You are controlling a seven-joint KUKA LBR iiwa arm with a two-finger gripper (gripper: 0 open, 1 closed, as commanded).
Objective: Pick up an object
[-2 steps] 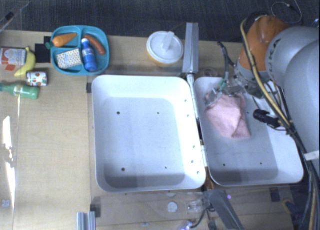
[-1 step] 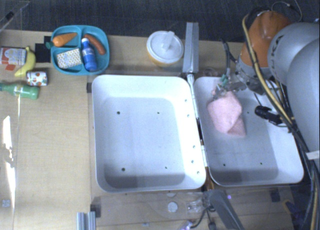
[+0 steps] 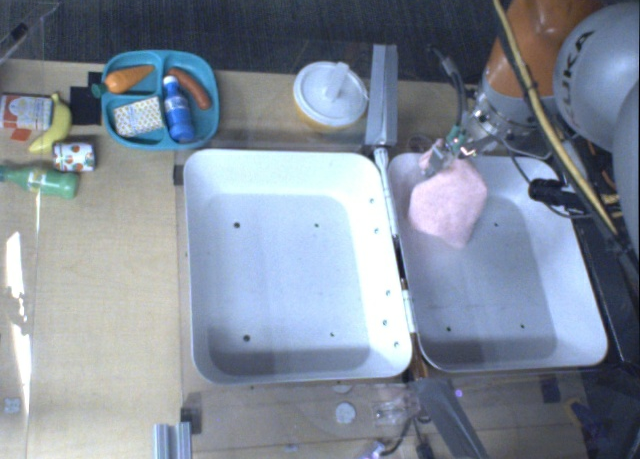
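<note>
The arm is reaching in from the right, its orange band sitting above the wrist, and the jaws are hanging over the far left corner of the right bin. A pink cloth is dangling just below the jaws, its top corner pinched up into them, so the jaws are grasping the cloth; the rest of it is drooping down over the bin floor, and whether its lower edge is touching the floor cannot be told. To the left of the jaws, across the divider, the left bin is lying on the table. Further left and slightly beyond the jaws, a white lidded cup is standing on the table just past the left bin's far edge. Well to the left of the jaws, a blue tray is holding toy food, and past it, near the table's left edge, a banana, a small can and a green bottle are lying close together.
</note>
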